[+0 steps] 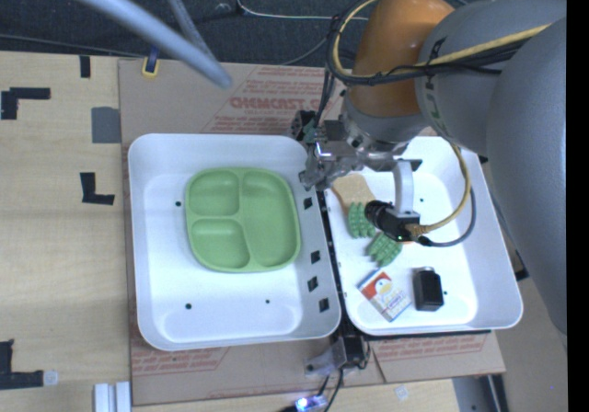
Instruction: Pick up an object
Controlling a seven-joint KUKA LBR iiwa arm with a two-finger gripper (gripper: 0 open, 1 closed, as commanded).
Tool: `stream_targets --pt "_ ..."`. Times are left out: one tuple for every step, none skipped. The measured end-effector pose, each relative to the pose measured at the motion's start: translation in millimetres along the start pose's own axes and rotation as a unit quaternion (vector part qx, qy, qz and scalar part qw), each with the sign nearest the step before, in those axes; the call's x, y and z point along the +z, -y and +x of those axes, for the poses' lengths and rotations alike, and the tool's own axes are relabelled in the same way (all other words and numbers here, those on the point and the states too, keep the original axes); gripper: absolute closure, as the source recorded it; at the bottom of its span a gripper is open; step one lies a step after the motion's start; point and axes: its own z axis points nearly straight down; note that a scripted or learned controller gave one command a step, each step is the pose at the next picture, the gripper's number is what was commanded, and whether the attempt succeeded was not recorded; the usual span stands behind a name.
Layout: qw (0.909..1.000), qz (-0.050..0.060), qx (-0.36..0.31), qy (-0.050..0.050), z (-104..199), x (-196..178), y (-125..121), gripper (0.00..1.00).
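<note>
My claw hung low over the right bin near its top left corner, right by the tan block and green toys, presumably lining up a grab, though whether it'd closed I couldn't tell.

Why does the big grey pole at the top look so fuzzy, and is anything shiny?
In the camera view, the grey pole sits close to the lens, so it looks soft and out of focus; the orange band has a bright glare patch; the green plate is evenly lit and sharp in the left bin.
</note>
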Motion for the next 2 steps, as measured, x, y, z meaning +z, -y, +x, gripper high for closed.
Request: stream_targets --pt "1.0000 0.000 0.000 0.000 50.7 12.1 16.7 1.00" --pt "1.0000 -0.001 0.002 0.000 48.0 11.6 15.9 0.00"
